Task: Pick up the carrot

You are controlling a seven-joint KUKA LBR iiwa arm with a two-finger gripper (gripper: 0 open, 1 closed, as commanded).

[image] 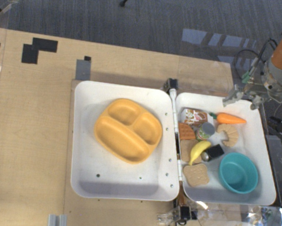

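Observation:
The orange carrot lies on its side in the far part of the right bin, its tip pointing right. My gripper hangs over the bin's far rim, just beyond the carrot and slightly to its right. Its two fingers are spread apart with nothing between them, so it is open and not touching the carrot.
Beside the carrot are a snack packet, a grey disc and a beige piece. Nearer lie a waffle, banana, black block, toast slice and teal bowl. A yellow divided plate sits in the left bin.

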